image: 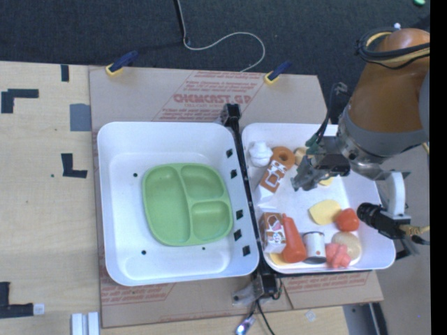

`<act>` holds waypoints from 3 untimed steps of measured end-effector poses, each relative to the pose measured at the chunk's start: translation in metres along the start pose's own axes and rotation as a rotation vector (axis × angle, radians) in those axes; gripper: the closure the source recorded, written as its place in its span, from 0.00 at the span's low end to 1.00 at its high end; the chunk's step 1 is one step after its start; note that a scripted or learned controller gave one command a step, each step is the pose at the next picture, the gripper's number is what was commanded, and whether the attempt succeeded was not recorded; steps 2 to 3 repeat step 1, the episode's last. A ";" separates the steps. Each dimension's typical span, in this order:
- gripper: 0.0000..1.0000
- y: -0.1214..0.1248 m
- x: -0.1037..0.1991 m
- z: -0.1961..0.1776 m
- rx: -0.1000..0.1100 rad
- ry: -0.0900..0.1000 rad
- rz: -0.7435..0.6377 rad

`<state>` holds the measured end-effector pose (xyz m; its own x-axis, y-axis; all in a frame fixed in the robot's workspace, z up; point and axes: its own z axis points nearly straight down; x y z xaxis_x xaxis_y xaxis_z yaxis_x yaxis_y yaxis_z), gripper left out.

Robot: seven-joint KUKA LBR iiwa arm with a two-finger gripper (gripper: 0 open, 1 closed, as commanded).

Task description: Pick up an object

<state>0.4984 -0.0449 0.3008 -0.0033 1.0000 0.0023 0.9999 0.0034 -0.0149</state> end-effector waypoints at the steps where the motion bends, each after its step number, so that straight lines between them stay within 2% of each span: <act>1: 1.00 0.003 0.072 -0.070 -0.020 0.000 -0.007; 3: 1.00 0.003 0.072 -0.070 -0.020 0.000 -0.007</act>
